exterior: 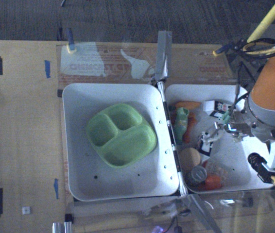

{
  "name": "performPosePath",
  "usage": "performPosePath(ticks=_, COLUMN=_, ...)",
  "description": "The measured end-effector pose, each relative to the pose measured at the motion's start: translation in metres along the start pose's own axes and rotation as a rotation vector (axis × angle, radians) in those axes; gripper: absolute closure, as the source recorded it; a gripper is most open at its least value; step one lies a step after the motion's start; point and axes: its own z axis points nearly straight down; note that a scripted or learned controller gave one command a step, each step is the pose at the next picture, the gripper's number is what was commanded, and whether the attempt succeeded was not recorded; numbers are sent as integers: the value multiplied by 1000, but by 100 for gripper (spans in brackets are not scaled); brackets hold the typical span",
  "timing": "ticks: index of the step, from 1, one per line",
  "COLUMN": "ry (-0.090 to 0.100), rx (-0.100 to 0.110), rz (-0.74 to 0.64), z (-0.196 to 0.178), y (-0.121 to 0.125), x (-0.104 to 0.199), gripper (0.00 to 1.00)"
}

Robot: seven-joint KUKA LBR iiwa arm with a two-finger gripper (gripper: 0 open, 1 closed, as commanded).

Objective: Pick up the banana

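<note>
Arm [268,93] reaches over right bin [234,176], gripper [209,139] pointing left; finger state unclear, can't tell.

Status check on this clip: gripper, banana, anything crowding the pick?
Gripper low in the right bin, over the clutter. No banana clearly identifiable. Green bottle, orange piece, tan round item, red piece crowd that bin.

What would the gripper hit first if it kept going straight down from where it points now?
Most likely the bare white floor of the right bin. The gripper points down-left, with a tan rounded item close beside its line; depth is unclear from this slanted view.
</note>
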Motion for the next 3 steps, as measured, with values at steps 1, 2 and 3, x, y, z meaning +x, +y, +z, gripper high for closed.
performPosePath(ticks=1, ry=1, rx=1, rz=236, z=96, y=-10, x=-7, gripper=0)
performPosePath(ticks=2, ry=2, rx=-7, rz=515, z=139, y=43, x=-12, gripper=0)
performPosePath(ticks=3, ry=5, rx=-11, rz=1000, z=139, y=43, x=-6, gripper=0)
